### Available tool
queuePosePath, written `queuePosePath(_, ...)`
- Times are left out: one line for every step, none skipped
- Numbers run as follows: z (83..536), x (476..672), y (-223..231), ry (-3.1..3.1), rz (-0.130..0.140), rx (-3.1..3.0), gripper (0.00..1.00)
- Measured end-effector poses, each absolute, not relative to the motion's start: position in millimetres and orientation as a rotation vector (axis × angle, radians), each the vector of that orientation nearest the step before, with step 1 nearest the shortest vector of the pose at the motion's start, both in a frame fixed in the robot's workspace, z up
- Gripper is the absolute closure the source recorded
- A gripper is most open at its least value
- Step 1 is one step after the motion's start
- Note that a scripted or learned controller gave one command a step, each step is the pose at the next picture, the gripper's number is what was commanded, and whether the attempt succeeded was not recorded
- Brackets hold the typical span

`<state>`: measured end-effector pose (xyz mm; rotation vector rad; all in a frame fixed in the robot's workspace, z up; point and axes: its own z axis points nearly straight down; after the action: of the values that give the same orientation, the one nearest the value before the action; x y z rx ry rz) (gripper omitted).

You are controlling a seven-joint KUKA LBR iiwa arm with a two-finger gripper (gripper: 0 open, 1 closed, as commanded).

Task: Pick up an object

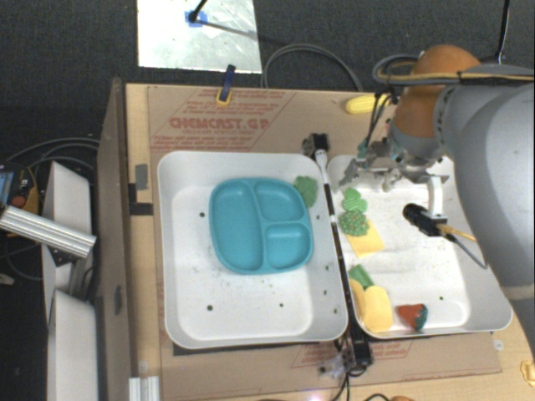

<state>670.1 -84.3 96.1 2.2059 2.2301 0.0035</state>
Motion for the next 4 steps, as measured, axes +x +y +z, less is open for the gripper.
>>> queuePosePath(107.8, 671.3, -84.6, 2.231, 0.006, 2.199, 1.0)
queuePosePath(107.4, 671.1, -84.4, 2.234, 0.005, 2.198, 0.0)
queuePosePath(221.6, 668.8, -185.0, 2.204, 0.006, 2.216, 0.0)
queuePosePath(180.5, 545.2, -136.4, 2.229, -0.007, 2.229, 0.0)
